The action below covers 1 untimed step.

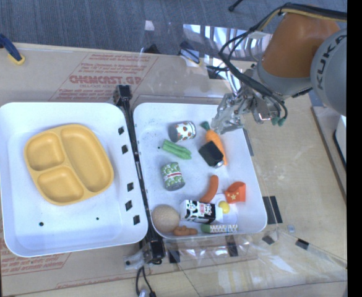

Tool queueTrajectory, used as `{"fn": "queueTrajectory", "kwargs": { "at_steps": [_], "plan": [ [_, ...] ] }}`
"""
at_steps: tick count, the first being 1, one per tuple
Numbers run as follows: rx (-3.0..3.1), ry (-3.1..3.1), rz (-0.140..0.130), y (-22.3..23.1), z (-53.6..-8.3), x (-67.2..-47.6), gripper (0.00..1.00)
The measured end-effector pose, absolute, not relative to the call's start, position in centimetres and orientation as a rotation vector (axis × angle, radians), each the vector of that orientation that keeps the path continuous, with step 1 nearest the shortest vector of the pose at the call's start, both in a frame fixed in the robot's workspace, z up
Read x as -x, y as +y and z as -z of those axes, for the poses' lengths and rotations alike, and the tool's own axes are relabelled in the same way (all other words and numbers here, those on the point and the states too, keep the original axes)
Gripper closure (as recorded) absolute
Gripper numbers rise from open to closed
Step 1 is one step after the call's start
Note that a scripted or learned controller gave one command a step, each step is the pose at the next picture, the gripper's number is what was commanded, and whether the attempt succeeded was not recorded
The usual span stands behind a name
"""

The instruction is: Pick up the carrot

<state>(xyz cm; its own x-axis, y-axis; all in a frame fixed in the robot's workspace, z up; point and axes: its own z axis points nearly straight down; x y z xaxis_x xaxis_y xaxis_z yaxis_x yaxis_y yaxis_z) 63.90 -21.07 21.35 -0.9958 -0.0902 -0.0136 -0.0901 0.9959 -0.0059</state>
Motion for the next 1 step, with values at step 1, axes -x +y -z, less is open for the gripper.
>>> {"fn": "queueTrajectory", "kwargs": {
  "at_steps": [1],
  "plan": [
    [0.142,3.135,0.002,-21.01,-20.76,-63.68,0.0]
  ]
}}
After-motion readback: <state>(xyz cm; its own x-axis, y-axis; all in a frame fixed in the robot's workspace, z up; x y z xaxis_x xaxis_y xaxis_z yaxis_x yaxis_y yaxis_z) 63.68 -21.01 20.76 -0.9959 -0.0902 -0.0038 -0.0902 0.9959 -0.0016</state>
